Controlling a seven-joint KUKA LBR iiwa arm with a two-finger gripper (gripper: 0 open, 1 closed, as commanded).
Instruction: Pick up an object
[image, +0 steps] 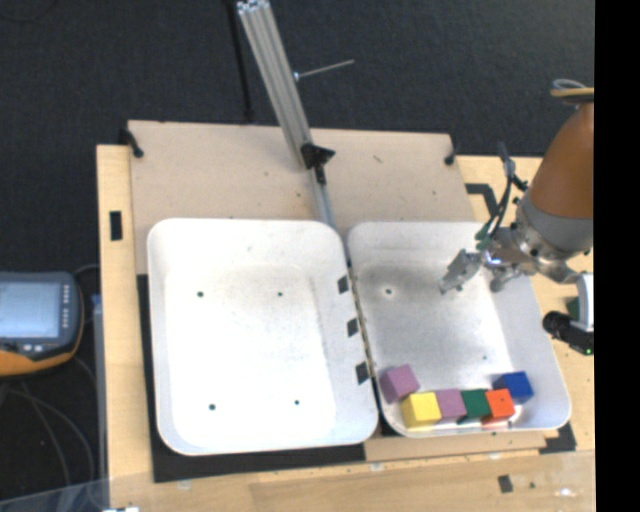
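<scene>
Hovering tool (478, 275) above the right bin (440, 250), fingers spread, gripping nothing.
Blocks line the bin's near wall; the purple block (400, 381) sits slightly askew.

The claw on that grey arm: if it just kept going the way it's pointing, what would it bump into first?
Probably the bare white floor of the right bin. The claw points down and toward the left, over a part of the bin with no blocks; the coloured blocks lie along the near edge, off that line. Depth is hard to judge.
</scene>
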